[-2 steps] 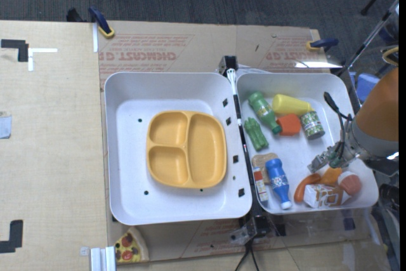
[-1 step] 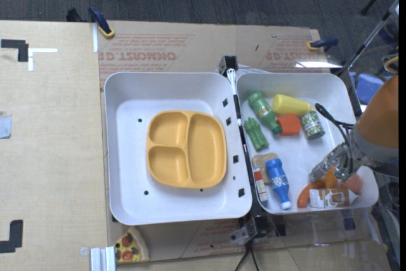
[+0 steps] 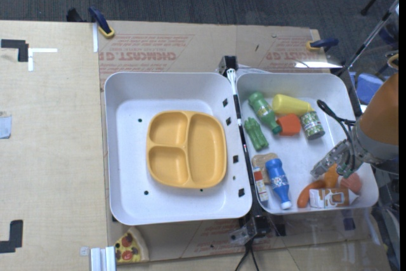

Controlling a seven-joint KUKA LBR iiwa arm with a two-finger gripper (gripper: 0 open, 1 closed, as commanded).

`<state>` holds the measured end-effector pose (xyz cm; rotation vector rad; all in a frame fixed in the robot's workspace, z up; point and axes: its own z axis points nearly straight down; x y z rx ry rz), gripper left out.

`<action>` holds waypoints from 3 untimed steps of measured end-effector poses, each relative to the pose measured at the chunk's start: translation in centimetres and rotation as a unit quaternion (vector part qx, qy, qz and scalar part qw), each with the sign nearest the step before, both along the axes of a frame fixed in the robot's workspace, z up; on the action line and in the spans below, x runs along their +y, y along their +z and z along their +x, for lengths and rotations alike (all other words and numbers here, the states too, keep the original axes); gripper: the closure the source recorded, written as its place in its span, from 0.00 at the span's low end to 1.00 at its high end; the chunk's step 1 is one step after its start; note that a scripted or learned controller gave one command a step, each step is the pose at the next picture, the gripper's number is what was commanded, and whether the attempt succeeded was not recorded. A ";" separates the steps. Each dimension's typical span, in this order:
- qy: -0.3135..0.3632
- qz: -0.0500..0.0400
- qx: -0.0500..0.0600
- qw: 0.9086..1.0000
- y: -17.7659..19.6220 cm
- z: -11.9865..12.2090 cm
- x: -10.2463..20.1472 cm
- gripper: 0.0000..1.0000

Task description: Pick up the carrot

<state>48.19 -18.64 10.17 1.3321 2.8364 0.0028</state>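
Observation:
The carrot [image 3: 309,193] is an orange tapered piece lying near the front wall of the right bin [image 3: 288,87], beside a small white carton [image 3: 331,198]. My gripper [image 3: 333,168] is low in that bin, just up and right of the carrot. Its fingers [image 3: 322,164] are open and stand on either side of a small orange bit [image 3: 331,173]. I cannot tell whether that bit is the carrot's end or touches the fingers. The arm's orange band [image 3: 387,112] is at the right edge.
The right bin also holds a blue bottle [image 3: 278,181], two green items [image 3: 255,132], a yellow piece [image 3: 290,103], an orange-red block [image 3: 289,124], a small can [image 3: 312,125] and a pinkish piece [image 3: 353,183]. The left bin [image 3: 127,200] holds a yellow divided plate [image 3: 188,149].

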 end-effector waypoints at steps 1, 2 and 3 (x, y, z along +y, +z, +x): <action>-0.084 0.001 0.003 0.996 3.5 2.7 5.0 1.00; 0.067 0.000 0.003 0.998 -1.0 4.3 -1.6 1.00; 0.065 0.000 0.002 0.998 3.6 5.2 1.9 1.00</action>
